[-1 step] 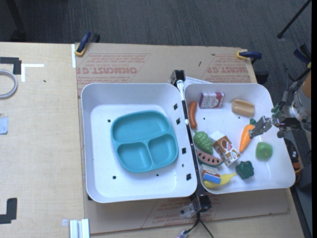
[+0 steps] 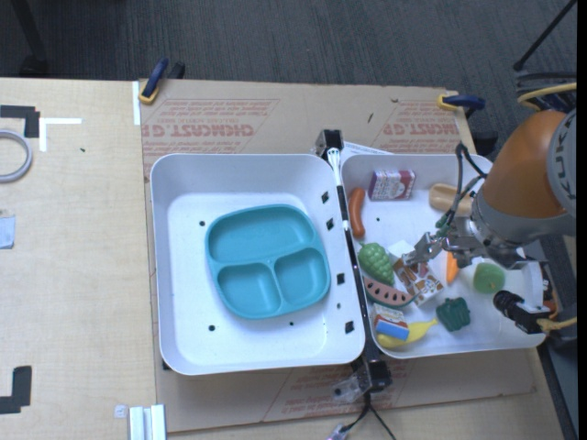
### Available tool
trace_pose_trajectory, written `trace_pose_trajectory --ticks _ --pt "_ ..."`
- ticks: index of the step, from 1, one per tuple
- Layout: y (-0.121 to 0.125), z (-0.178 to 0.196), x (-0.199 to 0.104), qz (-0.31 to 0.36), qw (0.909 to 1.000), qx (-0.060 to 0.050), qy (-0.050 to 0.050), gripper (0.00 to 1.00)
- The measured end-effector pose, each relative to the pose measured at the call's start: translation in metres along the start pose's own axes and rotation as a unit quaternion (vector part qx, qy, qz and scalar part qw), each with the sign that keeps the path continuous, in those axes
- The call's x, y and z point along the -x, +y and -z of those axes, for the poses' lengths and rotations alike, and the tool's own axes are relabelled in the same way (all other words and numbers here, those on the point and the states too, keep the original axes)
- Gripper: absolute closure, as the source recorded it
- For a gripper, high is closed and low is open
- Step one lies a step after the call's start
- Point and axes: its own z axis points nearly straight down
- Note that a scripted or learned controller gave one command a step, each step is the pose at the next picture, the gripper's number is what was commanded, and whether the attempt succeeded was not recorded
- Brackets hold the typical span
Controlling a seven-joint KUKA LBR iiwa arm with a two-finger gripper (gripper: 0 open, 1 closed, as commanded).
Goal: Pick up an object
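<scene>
Many toy foods crowd the right bin (image 2: 514,335), so the gripper (image 2: 424,257) hangs low among them, its grip state impossible to tell.

Wood bench (image 2: 73,273) fills left and centre of frame. Cardboard sheet (image 2: 275,117) lies on it, centre-right, clamped at upper corners by a blue clamp (image 2: 154,79) and another clamp (image 2: 461,103). Two white bins on the cardboard, side by side, touching: left bin (image 2: 174,273) mid-frame, right bin (image 2: 486,337) at right. Black tape marks (image 2: 20,117) at far left.
</scene>
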Motion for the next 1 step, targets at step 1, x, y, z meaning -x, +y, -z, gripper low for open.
trace_pose_trajectory --ticks 1 --pt "0.0035 -0.0115 0.0015 0.002 1.0000 0.003 0.005 0.00"
